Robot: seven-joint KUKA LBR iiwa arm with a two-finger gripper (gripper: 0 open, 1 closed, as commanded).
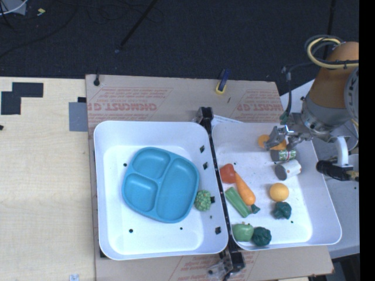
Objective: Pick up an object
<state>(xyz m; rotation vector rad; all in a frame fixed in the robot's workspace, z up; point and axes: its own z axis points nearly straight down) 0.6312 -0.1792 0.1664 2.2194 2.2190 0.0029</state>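
The grey arm with its orange band (343, 54) reaches in from the right, over the far part of the right bin (328, 227). My gripper (280, 139) hangs low there, right beside a small orange piece (264, 140). Just in front of it lie a small green-labelled can (285, 155) and a grey and white cylinder (290, 170). Nearer the front are a yellow-orange fruit (279, 192), a dark green broccoli (282, 211), a carrot (245, 189), a red piece (227, 172), a green cucumber (237, 202), a green pepper (242, 232) and another dark green piece (261, 236).
The left bin (108, 157) holds a blue divided plate (160, 183) and a light green broccoli (203, 201) at its right wall. A black divider (206, 122) runs between the bins. A yellow and blue clamp (222, 82) sits on the cardboard behind them.
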